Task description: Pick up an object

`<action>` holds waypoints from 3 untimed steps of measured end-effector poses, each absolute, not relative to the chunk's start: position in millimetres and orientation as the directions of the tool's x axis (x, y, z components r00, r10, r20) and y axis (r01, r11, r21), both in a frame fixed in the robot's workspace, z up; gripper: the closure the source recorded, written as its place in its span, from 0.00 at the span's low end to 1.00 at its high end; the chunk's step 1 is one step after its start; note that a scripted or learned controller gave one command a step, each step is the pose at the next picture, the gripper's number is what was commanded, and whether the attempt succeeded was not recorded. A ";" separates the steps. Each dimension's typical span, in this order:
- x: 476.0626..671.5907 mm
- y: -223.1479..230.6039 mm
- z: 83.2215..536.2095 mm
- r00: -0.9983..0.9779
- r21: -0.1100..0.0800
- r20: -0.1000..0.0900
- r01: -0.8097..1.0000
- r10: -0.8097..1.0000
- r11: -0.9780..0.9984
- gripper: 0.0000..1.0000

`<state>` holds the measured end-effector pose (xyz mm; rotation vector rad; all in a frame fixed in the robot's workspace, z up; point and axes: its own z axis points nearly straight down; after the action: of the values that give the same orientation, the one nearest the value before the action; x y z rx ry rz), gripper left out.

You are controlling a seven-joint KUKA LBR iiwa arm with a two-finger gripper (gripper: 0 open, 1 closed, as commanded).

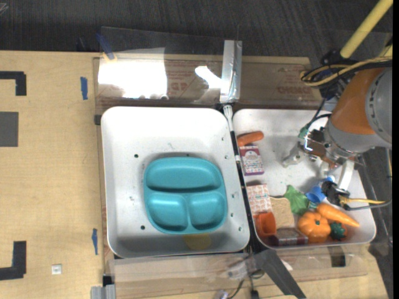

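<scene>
Clearly the teal divided tray (184,193) dominates the left bin (118,129), far from the gripper (298,154), whose grip state I cannot tell. Below it, the toy carrot (336,215) looks light, rigid, slippery; grasp mid-body.

Two shallow white plastic bins: left one (118,167), right one (280,120). One teal three-compartment plastic tray (184,192) in the left. Right bin: one orange toy carrot (336,215), one small orange pumpkin (313,225), one green leafy toy (297,199), two small printed packets (252,161) (258,198), one orange cup (266,223).
</scene>
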<state>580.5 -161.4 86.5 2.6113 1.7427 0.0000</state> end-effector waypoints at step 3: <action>612.2 -95.5 86.5 0.979 -0.002 0.002 0.204 0.204 -0.979 0.00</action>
<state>612.2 -95.5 86.5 3.1271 0.3218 0.0026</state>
